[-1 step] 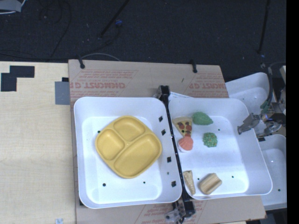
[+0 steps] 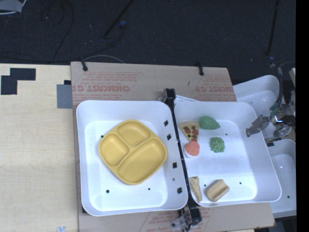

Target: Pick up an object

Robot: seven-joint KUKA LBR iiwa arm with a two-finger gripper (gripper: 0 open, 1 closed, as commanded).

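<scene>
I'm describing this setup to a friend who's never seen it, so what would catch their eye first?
Probably the yellow divided plate, lying alone in the left bin. Next, the cluster of toy food in the right bin: a pizza slice, two green pieces and a bread roll. The gripper hangs at that bin's right edge.

One fixed camera, mounted above the bench [image 2: 34, 144], looking down at a slant. Far side of the bench and dark floor [image 2: 154, 23] sit at top of frame. Both bins in full: left bin [image 2: 91, 115], right bin [image 2: 241, 112]. Medium distance; arm side at frame right.
</scene>
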